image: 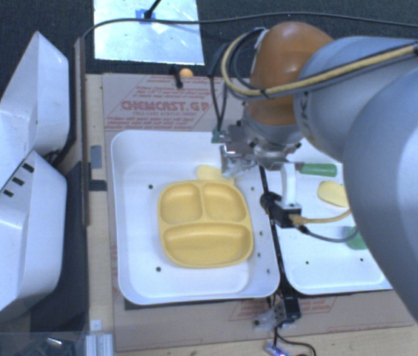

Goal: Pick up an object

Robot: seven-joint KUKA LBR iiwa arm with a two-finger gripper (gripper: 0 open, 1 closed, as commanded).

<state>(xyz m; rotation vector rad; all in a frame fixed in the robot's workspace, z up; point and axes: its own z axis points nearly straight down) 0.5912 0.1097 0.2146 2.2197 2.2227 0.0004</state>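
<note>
Camera view, looking down at a slant: arm (357, 110) reaches in from the right and covers much of the right bin (327, 277); its tool (231, 160) sits low over the back of the left bin (138, 221), just beside a small pale yellow piece (209, 172) that lies touching or nearly touching the back edge of the yellow divided plate (205, 222). Tool state: cannot tell, the wrist housing hides it (nothing is seen held). Plate lies flat near the middle of the left bin, three compartments, all bare. Right bin holds a green stick-shaped item (319, 170) near its back, a yellow rounded piece (333, 193) beside the arm, and a green scrap (354, 239) at the arm's edge. A dark cable (274, 221) runs along the seam between the bins. Judgement: the small pale piece is the likely target, being closest to the tool. It looks like light moulded plastic, stiff and smooth, so probably slippery; best taken across its narrow width, from above, keeping off the plate rim. The plate itself would be light but wide and shallow, and only its raised rim or a divider offers a hold.
</note>
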